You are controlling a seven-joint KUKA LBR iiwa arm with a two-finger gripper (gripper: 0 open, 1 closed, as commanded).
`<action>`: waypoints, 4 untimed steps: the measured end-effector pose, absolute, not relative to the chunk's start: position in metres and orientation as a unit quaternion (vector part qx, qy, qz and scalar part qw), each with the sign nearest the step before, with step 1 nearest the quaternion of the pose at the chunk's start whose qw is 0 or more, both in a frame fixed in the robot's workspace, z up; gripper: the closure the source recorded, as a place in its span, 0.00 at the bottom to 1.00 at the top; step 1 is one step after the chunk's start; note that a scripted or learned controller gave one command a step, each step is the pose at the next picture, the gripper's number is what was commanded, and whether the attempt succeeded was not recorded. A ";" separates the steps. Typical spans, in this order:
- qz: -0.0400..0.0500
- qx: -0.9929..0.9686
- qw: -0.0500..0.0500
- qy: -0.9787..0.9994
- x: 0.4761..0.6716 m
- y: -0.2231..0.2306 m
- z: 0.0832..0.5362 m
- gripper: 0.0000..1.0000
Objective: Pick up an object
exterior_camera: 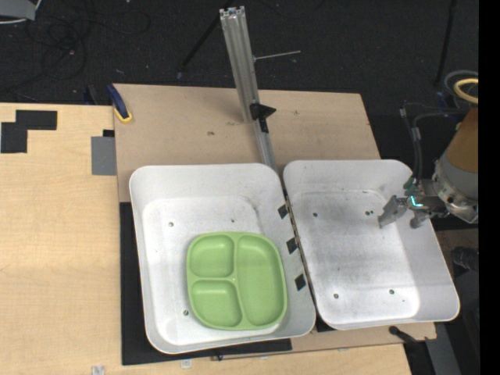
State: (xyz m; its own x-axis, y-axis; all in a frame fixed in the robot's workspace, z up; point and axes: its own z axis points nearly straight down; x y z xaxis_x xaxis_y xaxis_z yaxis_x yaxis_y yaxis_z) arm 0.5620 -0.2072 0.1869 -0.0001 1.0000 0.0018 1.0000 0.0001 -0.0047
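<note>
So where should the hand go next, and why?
Probably left, across to the other bin. The hand hangs over the right bin, while the one thing to pick, a green plate, lies in the left bin.

Arm cut off at the right edge, only its wrist visible. Gripper small and dark; finger spacing indeterminate. Yellow ring at far right partly cropped, identity unclear.
</note>
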 end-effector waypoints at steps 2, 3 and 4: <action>0.002 -0.707 0.003 -0.707 0.565 -0.208 0.143 0.00; 0.000 -0.708 0.001 -0.707 0.565 -0.207 0.091 0.00; 0.000 -0.708 0.001 -0.707 0.566 -0.208 0.104 1.00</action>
State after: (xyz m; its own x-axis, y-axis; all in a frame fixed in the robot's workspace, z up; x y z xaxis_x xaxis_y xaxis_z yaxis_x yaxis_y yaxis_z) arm 0.5659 -0.2082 0.1041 0.0017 1.0000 0.0012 1.0000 -0.0017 -0.0007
